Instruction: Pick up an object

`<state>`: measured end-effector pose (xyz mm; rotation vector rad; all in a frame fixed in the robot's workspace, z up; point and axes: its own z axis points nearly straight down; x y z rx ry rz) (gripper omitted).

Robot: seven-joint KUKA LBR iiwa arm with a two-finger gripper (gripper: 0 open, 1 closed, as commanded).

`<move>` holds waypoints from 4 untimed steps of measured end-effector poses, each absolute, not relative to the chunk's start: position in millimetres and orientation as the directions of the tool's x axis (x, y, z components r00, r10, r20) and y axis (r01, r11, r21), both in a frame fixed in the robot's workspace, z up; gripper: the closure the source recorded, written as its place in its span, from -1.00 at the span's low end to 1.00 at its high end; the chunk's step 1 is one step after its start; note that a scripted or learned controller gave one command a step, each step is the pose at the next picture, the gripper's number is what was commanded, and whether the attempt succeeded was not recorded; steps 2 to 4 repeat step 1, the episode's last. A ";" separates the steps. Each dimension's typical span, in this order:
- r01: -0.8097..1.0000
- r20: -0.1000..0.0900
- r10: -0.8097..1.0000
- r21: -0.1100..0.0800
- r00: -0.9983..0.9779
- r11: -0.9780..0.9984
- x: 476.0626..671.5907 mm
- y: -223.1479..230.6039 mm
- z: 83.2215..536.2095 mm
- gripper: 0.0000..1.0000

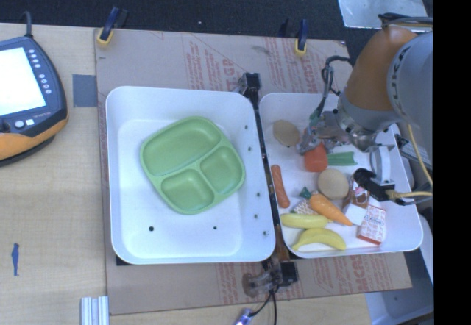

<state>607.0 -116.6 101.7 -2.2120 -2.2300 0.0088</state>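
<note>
Bins sit side by side on the bench so the arm can reach both w/out moving far. Going from the left: the left white shallow bin (125, 169) has just a light green plastic plate w/ three sections (193, 165), lying flat near the middle. Next, the right white shallow bin (408, 239) is full of small toy food, all close together, prob. so there's lots to grab. By its left wall lies a thin orange sausage-shaped stick (280, 185), w/ a round tan bun-like piece (286, 132) above it. Lower down are two yellow toy bananas (315, 230), touching each other, and an orange toy carrot (329, 209) just above them. A round beige ball-like piece (333, 184) sits next to the carrot. The red-orange chunky toy piece (316, 159) is right under the gripper (321, 138), so that looks like the thing it wants. The gripper is down low over it, touching or nearly, but I can't tell how it's set or if it has a hold. A small red and white card packet (372, 224) lies far right.
</note>
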 end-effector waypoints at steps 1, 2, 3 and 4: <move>1.000 -0.001 1.000 -0.003 -0.007 0.007 569.2 -46.9 192.3 1.00; 1.000 -0.001 1.000 -0.003 -0.007 0.007 569.2 -46.9 192.3 1.00; 1.000 -0.001 1.000 -0.003 -0.007 0.007 569.2 -46.9 192.3 1.00; 1.000 -0.001 1.000 -0.003 -0.007 0.007 569.2 -46.9 192.3 1.00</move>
